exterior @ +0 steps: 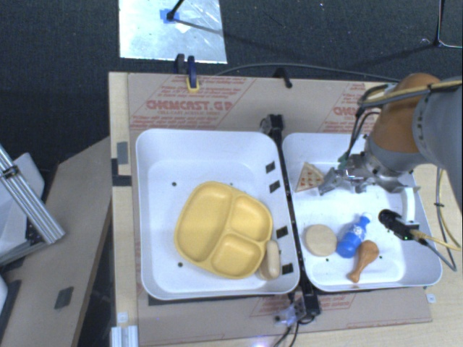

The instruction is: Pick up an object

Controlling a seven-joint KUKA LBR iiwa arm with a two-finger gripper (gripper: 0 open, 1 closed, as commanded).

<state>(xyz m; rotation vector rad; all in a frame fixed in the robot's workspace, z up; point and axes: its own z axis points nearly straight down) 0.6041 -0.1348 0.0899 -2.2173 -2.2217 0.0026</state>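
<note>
— Yellow plastic first: a divided plate [223, 228] lies in the left bin [163, 166], and a pale bread roll [272, 259] rests against its rim at about 4 o'clock.

— And the right bin [423, 266]?

— A brown drumstick [362, 259] lies there, long axis running from 1 o'clock to 7 o'clock, thick end uppermost and narrow end toward the near wall. Just beside it at 10 o'clock is a blue bottle [351, 237], tilted the same way, white cap toward 1 o'clock. A tan round cookie [320, 239] sits at the bottle's 9 o'clock, and a pizza slice [311, 176] lies near the divider, its tip toward 12 o'clock.

— The arm?

— It reaches in from 3 o'clock, orange band above the wrist, bent down over the right bin. The hand [347, 179] hangs low just beside the pizza slice; whether it is released or clenched cannot be told.

— The surroundings?

— Both bins rest on a printed cardboard sheet [195, 103] on the tabletop [79, 223], with dark carpet [58, 49] beyond.
</note>
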